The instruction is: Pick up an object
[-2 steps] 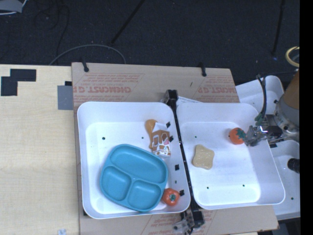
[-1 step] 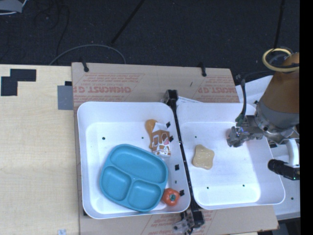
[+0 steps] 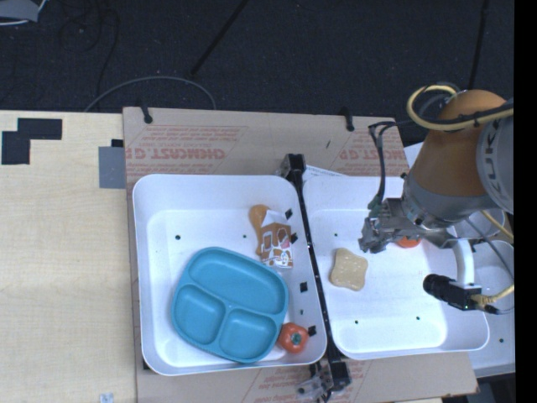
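Observation:
My gripper (image 3: 374,238) hangs low over the right bin (image 3: 394,338), near its middle. A pale tan bread-like slice (image 3: 349,269) lies flat on the bin floor just below and left of the gripper, apart from it. A small orange-red thing (image 3: 409,243) peeks out right beside the gripper, partly hidden by the wrist. In the left bin (image 3: 155,225) lie a blue divided tray (image 3: 228,304), a red tomato (image 3: 293,337), a printed snack packet (image 3: 277,246) and a brown piece (image 3: 258,217).
A black divider bar (image 3: 304,242) runs between the two bins. The arm's grey and orange body (image 3: 457,162) covers the right bin's far right corner. Cardboard (image 3: 226,145) lies under the bins, with a wooden bench top (image 3: 59,267) to the left.

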`<state>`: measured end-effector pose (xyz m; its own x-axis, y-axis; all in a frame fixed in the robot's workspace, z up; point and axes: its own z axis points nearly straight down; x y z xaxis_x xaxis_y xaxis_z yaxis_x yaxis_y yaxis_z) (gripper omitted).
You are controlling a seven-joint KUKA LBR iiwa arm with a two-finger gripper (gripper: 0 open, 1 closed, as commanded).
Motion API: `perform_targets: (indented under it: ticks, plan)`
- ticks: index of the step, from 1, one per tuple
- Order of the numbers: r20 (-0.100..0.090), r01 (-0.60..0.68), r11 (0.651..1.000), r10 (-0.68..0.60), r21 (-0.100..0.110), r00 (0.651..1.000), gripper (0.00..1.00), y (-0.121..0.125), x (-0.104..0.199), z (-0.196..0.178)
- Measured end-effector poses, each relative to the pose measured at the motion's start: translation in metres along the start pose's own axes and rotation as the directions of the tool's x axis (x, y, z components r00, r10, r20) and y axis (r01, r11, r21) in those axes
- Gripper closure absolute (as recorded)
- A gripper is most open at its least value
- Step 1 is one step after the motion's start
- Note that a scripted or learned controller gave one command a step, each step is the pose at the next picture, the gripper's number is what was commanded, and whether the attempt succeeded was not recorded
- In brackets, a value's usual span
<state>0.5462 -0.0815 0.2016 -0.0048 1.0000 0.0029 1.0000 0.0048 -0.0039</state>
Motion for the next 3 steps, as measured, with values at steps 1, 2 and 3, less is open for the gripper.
perform_targets:
  ticks: [1, 2, 3]
  plan:
    - [0.0, 0.0, 1.0, 0.0, 0.001, 1.0, 1.0, 0.001, 0.057, 0.006]
    - [0.001, 0.0, 1.0, 0.0, -0.002, 1.0, 1.0, 0.001, 0.11, -0.009]
    - [0.001, 0.0, 1.0, 0.0, -0.001, 1.0, 1.0, 0.002, 0.164, -0.022]
